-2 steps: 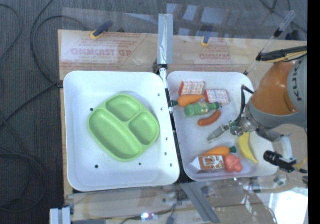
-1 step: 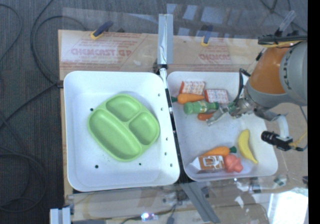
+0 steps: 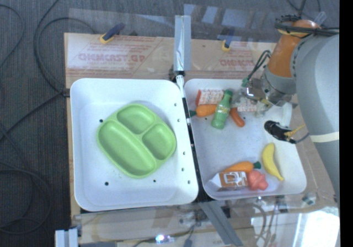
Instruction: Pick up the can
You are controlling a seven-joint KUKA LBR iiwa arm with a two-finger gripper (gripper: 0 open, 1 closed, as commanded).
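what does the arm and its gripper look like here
The arm is a thick, rounded grey body with an orange band above the wrist. Thin black cables loop along it. The gripper is a small metallic-grey unit at its end.

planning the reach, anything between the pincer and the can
Nothing visible between the pincer and the can, just bare bin floor. A carrot and a red toy lie close beside the can.

Glossy white plastic bins (image 3: 88, 185), smooth matt green plastic tray (image 3: 137, 140), bare brown wood desk (image 3: 132, 58), rough grey carpet floor (image 3: 33, 31).
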